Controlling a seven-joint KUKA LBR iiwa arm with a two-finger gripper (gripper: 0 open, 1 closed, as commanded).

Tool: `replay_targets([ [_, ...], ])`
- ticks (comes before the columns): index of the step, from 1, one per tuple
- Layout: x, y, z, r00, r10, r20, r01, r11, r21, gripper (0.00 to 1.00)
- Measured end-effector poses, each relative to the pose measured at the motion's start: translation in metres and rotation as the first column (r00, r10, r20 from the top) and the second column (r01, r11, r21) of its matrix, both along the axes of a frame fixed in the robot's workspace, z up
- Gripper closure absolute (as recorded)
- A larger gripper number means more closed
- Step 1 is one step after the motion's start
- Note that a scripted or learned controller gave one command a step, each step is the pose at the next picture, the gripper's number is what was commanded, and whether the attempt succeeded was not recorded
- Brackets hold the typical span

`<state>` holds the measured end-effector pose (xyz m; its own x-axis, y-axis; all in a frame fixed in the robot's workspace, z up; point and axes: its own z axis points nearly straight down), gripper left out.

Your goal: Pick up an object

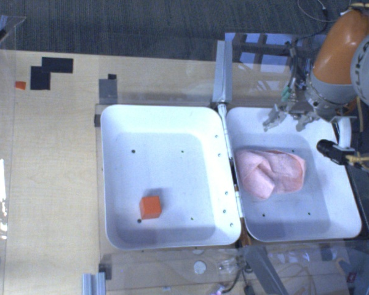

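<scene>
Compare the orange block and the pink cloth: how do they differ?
The orange block is small, rigid and boxy; the pink cloth is much larger, soft and crumpled. The block sits in the left bin, toward its near left corner; the cloth lies in the right bin, around its middle. The cloth is far closer to the hand, which is above the right bin's far edge. Both lie untouched on bin floors.

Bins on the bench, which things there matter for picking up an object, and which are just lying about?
For the job:
- gripper
- pink cloth in the right bin
- orange block in the left bin

Lying about:
- black pieces
- small orange square
</scene>
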<state>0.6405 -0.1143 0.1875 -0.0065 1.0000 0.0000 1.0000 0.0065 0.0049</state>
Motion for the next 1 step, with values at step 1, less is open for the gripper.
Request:
replay_targets([
  [1,-0.0351,0.0062,-0.0886,0.999,0.032,0.001,-0.032,0.999,0.000,0.00],
])
